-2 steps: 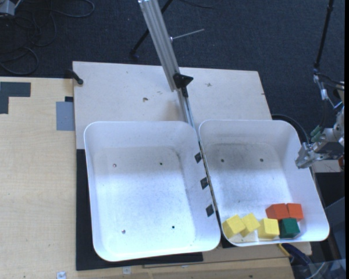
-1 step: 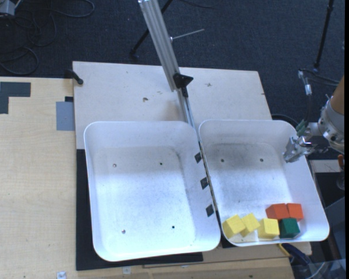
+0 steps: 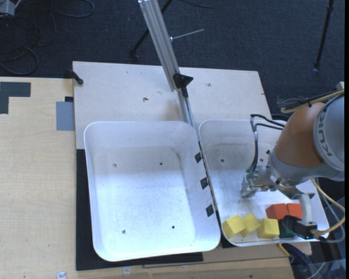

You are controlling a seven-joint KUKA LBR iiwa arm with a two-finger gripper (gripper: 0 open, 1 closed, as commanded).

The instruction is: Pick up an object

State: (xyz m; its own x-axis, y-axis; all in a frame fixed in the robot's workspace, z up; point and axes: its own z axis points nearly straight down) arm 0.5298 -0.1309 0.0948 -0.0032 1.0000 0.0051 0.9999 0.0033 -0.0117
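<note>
From my remote station: approach step, nothing lifted yet. The gripper (image 3: 248,189) hangs over the bare floor of the right bin (image 3: 224,133); I cannot tell how its jaws stand. The candidate objects, yellow blocks (image 3: 249,224) and an orange block (image 3: 282,211), crowd the bin's near edge. Next, I judge, the arm must shift toward that edge and descend over one block.

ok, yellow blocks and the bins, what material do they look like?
Yellow blocks: likely foam or soft plastic, matte, with rounded, slightly irregular edges; the view leaves it open. Right bin and left bin: probably thin moulded plastic, smooth white, rounded corners and a raised lip, faintly speckled floors.
</note>
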